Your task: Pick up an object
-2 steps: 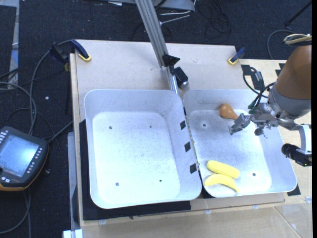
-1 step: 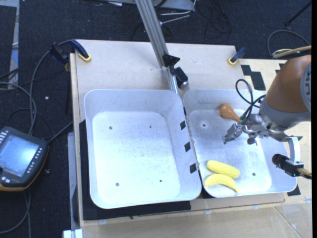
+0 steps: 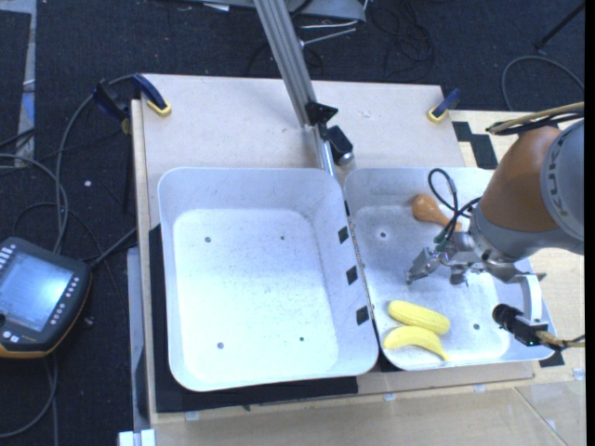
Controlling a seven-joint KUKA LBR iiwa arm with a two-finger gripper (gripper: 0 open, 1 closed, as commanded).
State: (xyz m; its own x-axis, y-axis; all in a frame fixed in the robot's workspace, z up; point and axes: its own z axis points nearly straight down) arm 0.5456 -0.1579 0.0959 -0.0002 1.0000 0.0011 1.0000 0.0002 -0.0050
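Note:
The right bin point(image 3: 372, 189) holds three objects. A yellow corn cob point(image 3: 420, 316) lies near its front, and a yellow banana point(image 3: 415, 342) lies just in front of that. An orange-brown rounded object point(image 3: 430, 210) rests toward the back, partly behind the arm's black cable. My gripper point(image 3: 435, 266) hangs low over the middle of the right bin, between the orange-brown object and the corn cob. It touches neither. I see nothing held in it.
The left bin point(image 3: 167, 193) lies beside the right one, and their rims meet at a ridge with black markers point(image 3: 351, 272). A slanted metal pole point(image 3: 293, 63) rises from the back of the bench. The grey arm point(image 3: 535, 203) covers the right bin's right side.

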